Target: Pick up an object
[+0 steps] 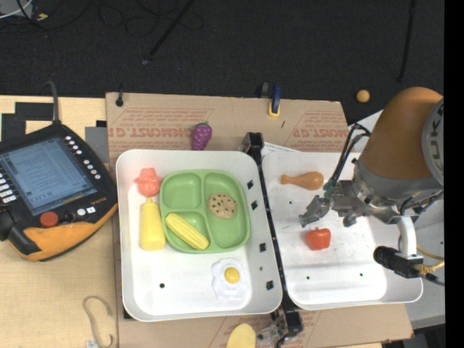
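In the right bin (341, 281) lie a red tomato-like toy (317, 238) and an orange chicken drumstick (303, 180) further back. My gripper (317, 212) hangs just above the red toy, its dark fingers pointing down and left with a gap between them and nothing in it. The left bin (181, 288) holds a green divided plate (205, 210) with a corn cob (187, 230) and a cookie (222, 206), a yellow bottle (151, 225), a pink toy (148, 183) and a fried egg (230, 275).
A teach pendant (51, 187) lies on the bench at the left. Purple grapes (201, 135) sit on the cardboard behind the left bin. A yellow object (241, 336) rests at the front edge. The arm's orange band (406, 129) looms over the right bin's far right side.
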